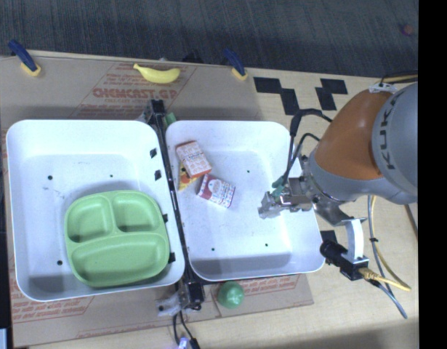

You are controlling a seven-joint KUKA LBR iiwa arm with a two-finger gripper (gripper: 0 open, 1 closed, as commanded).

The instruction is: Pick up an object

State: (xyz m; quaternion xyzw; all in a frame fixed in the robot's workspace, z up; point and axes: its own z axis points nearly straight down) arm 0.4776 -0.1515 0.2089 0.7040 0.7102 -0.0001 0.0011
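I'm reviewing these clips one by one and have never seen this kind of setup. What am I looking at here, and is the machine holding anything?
This is one camera fixed above a bench, looking down at a slant. The grey and orange shape on the right is a robot arm; its hand hangs over the right white bin. I see nothing held in it. That bin contains two small printed packets. The left white bin holds a green divided tray. Outside the bins, a yellow banana lies on the cardboard behind them and a green ball lies in front.
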